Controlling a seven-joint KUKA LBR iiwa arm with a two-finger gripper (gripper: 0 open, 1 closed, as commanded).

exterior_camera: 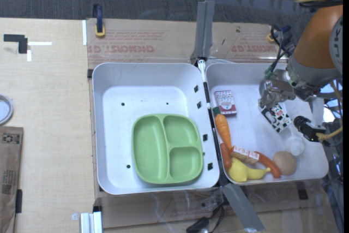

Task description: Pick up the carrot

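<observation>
At the near edge of the right-hand shallow white bin [319, 172], a yellow banana-shaped item [245, 172] was observed lying in the near left corner. Just beyond it, a small red and white rectangular packet [245, 155] was seen resting across a long red-orange sausage-like piece [267, 164], which ran towards a round beige ball-shaped object [284, 162] further right. The carrot, a long orange tapered vegetable [222, 127], was found lying along the left wall of this bin, its length running near to far, with its near end close to the banana-shaped item. It was not touched by anything from above. Beyond the carrot, a small red and white printed carton [225, 102] was noted lying flat near the far left of the bin.

The two-finger gripper [277, 115] was recorded over the right half of the same bin, well apart from the carrot. Whether its fingers were spread or pressed together could not be told, the tips being confused with a black-and-white patterned item beneath the wrist.

In the left-hand shallow white bin [109, 117], a pale green three-compartment plastic plate [167, 148] was noted towards the near side.
</observation>
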